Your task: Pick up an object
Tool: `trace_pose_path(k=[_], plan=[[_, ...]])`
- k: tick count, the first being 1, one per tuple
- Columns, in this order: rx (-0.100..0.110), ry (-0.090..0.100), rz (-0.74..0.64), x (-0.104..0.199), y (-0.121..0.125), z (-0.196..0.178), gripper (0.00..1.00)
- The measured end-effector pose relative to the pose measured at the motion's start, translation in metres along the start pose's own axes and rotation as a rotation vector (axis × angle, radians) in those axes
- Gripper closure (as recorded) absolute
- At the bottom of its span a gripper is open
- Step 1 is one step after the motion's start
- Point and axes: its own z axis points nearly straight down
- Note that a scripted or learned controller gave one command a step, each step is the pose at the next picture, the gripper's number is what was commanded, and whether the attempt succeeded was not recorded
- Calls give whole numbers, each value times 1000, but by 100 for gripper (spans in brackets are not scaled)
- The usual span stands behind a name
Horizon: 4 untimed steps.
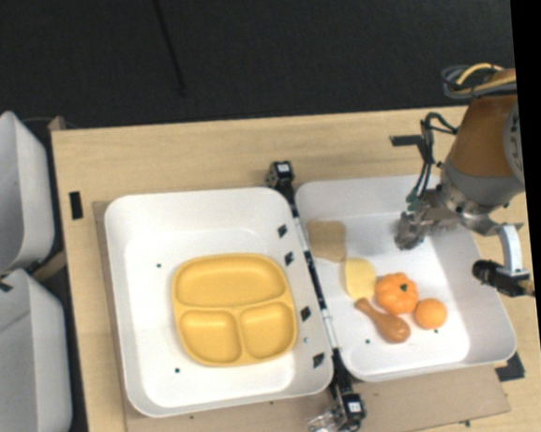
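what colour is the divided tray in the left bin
Yellow, plain with no pattern: the tray shows clearly in the camera view.

Robot lab: wooden bench (199, 155), two white bins (139, 222) (toy food inside).

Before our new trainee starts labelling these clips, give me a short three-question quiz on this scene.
1. True or false: the yellow tray lies in the right bin.
2. Which food lies nearest the gripper? A) orange B) drumstick C) pumpkin
3. How many compartments does the tray have?

Key: 1. False, it lies in the left bin. 2. C. 3. Three.
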Motion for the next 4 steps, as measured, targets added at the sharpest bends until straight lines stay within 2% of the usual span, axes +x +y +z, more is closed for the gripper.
trace_pose_path(k=[2, 3, 4], plan=[[0, 0, -1, -2, 3, -93, 100], [7, 2, -2, 50, -16, -87, 100], [7, 3, -3, 102, -18, -78, 100]])
